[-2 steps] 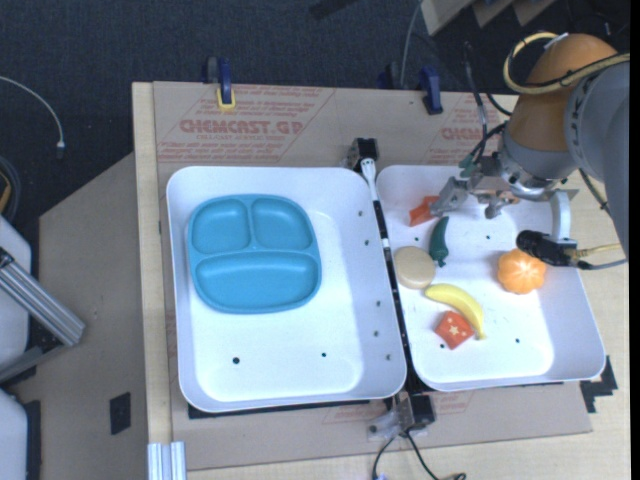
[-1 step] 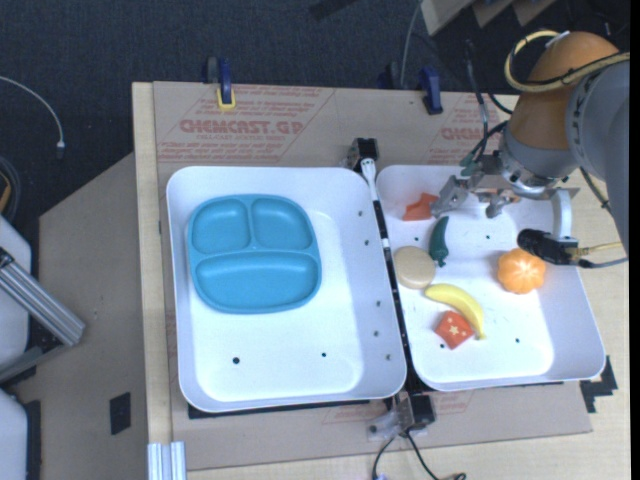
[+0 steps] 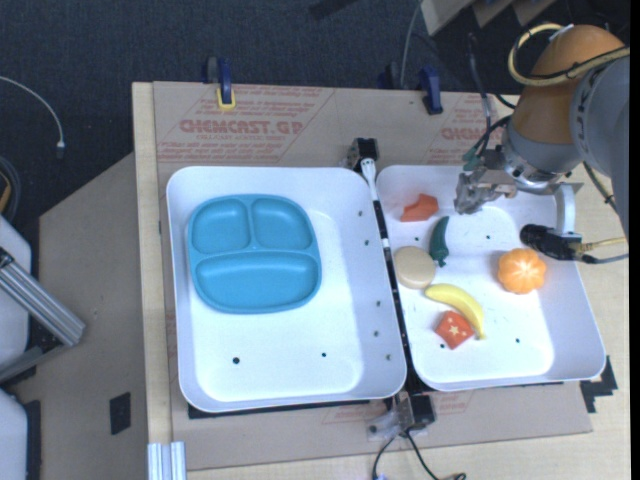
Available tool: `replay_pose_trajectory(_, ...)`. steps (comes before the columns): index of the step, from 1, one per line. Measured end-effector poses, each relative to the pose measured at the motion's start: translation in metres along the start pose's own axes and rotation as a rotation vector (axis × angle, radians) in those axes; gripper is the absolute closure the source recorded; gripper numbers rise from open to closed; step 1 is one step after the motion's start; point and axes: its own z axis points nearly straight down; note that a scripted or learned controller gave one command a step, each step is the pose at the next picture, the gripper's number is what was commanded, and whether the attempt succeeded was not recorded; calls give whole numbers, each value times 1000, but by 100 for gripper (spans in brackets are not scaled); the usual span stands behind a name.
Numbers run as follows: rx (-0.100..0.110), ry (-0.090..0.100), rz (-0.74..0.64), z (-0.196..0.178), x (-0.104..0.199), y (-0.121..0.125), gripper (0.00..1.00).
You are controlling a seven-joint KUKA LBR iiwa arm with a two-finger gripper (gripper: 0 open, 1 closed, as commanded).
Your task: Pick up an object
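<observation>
Brown board (image 3: 150, 218) fills the middle of the frame, two white bins on it side by side. Left bin (image 3: 290, 368) is center-left, right bin (image 3: 545, 343) is center-right, and their inner edges touch. The grey arm (image 3: 560, 98) with its orange band comes in from the upper right.

Blue divided plate (image 3: 255, 253) lies flat in the upper left part of the left bin.

All the pickable things are in the right bin:
- Orange (image 3: 522, 271), round, right of middle.
- Banana (image 3: 458, 301), curved, lower middle.
- Beige round lump (image 3: 413, 266) by the bin's left wall, just above the banana's left end.
- Green pod (image 3: 439, 240), dark, standing near upright in the frame, touching the lump's upper right.
- Red chunk (image 3: 453, 329) tucked under the banana's curve, touching it.
- Orange-red piece (image 3: 421, 207), upper left of that bin.

Claw (image 3: 472, 200) hangs over the upper part of the right bin, just right of the orange-red piece and above the green pod. Nothing seen in it. Can't tell if it's wide or narrow from this angle.

Two blue clamps (image 3: 225, 83) on the board's top edge.
</observation>
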Motion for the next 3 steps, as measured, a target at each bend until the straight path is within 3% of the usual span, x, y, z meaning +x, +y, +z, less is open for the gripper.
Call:
replay_pose_trajectory(2,4,1,-1,-118,6,12,100)
replay_pose_trajectory(3,7,2,0,-150,5,14,100)
